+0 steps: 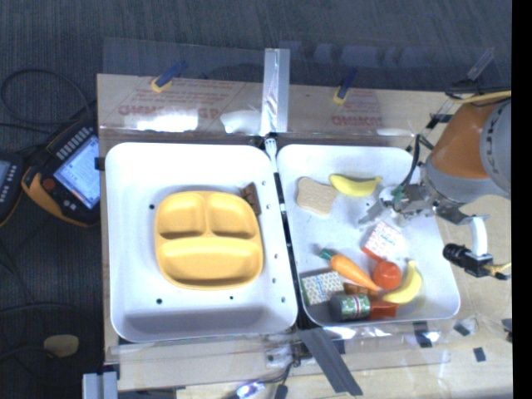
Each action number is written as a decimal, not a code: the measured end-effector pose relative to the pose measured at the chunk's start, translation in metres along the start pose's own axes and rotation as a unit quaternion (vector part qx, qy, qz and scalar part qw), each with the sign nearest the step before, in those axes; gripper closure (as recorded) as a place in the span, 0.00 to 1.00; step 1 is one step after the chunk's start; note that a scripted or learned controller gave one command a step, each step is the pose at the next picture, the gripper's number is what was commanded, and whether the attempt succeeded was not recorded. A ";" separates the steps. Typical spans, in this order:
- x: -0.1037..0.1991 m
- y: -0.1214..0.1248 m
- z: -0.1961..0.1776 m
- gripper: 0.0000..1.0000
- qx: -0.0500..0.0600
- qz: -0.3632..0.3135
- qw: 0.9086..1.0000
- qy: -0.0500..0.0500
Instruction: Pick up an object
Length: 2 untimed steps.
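Objects for picking are gathered in the right bin (287, 223), which sits edge to edge with the left bin (116, 223) on the bench. Near the right bin's far edge a banana (355, 184) is seen, with a pale round cracker-like piece (314, 195) just beside it toward the dividing wall. Toward the near edge a carrot (351, 268) lies aslant, touching a red tomato-like piece (386, 273) and a second banana (407, 283) curled against the near right corner. A small white and red packet (383, 241) rests just above these. Along the near edge a patterned flat packet (321, 286) and a small can on its side (351, 307) are found. In the middle of the left bin a yellow divided tray (208, 239) is laid.

The gripper (391, 202) is lowered into the right bin near its right wall, between the far banana and the white packet. Whether anything is caught in it, or how far apart it stands, cannot be told from this slant.
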<state>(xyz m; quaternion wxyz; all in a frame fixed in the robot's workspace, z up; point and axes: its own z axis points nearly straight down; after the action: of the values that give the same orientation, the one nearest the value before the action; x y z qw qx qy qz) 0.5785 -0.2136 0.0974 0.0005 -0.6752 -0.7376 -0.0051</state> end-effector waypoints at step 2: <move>0.121 -0.079 -0.002 1.00 -0.003 -0.067 0.998 -0.004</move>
<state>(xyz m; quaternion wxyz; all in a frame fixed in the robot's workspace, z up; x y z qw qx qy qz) 0.4889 -0.1001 0.0995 -0.0051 -0.6245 -0.7810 -0.0046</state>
